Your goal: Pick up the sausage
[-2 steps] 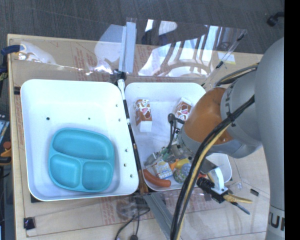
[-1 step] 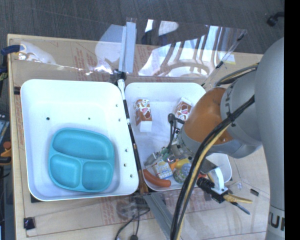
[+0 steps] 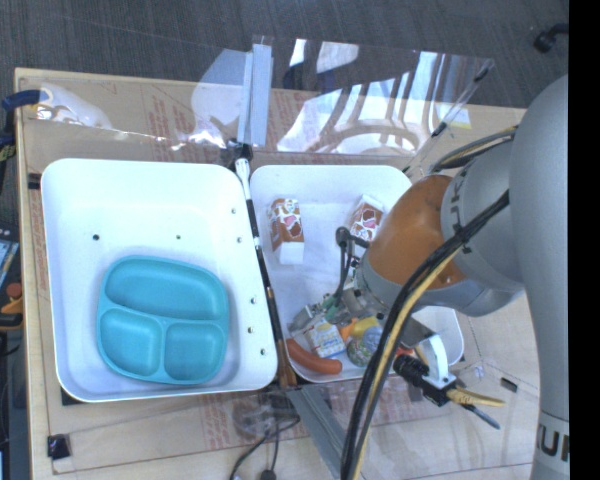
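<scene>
My claw [image 3: 342, 313] hangs low in the right bin [image 3: 320, 183], over the clutter of small items [image 3: 330, 336] toward its near edge; my own wrist hides how wide it stands, so I cannot tell. The sausage [image 3: 313, 359] lies at the bin's near edge, just below that clutter. The left bin [image 3: 70, 198] carries a teal divided tray [image 3: 163, 319].

The short, reddish-orange sausage [image 3: 314, 358], smooth and rounded at both ends, lies flat on the floor of the right-hand shallow white bin [image 3: 320, 183], close to its near rim. It runs slantwise, beside a jumble of small packets, its right end lower.
</scene>
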Motion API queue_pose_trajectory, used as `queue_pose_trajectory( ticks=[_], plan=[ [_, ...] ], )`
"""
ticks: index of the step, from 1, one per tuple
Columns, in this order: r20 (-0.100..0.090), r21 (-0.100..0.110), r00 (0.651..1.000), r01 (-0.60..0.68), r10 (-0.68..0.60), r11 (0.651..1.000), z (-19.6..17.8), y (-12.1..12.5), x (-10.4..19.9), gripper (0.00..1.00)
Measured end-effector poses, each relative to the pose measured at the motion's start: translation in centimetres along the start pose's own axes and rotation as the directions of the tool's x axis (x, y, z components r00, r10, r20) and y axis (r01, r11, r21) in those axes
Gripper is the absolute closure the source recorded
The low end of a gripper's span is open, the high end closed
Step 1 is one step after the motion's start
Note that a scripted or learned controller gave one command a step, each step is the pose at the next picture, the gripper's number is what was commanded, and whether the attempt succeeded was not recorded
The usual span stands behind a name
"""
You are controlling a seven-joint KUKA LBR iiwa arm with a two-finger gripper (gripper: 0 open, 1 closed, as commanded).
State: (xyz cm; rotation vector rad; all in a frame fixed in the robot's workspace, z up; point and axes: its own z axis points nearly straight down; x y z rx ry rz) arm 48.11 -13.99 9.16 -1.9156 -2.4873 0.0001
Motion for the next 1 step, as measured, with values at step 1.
queue_pose_trajectory(
  ticks=[1],
  plan=[
    [0.0, 0.0, 1.0, 0.0, 0.0, 1.0, 0.0, 0.0, 0.0, 0.0]
  ],
)
